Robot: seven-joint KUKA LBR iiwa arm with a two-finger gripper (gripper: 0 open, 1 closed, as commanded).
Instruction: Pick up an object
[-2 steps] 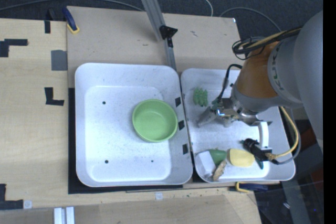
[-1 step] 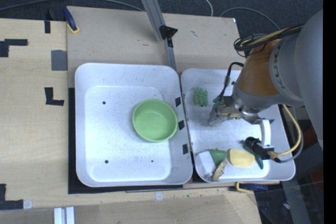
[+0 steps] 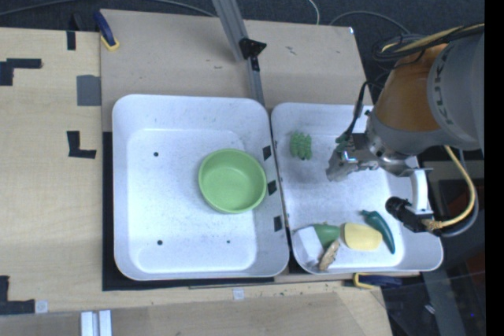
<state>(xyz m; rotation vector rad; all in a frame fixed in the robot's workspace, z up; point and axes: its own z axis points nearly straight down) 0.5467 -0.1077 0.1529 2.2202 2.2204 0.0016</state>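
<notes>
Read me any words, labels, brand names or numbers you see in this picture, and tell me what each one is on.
None can be read.
Green bowl: no marking.
Left bin and right bin: dark specks, no text.
Arm's orange band: no lettering legible.
Black tape pieces on the bench: shapes, not letters.

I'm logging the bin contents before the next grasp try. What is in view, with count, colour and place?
left bin: 1, white, left half of bench
right bin: 1, white, beside it
bowl: 1, green, left bin, near its right wall
small bumpy object: 1, green, right bin, upper left
yellow object: 1, right bin, near edge
teal curved object: 1, right of the yellow one
green cone-like object: 1, left of the yellow one
arm: 1, grey and orange, over right bin
gripper: 1, above right bin floor
</notes>
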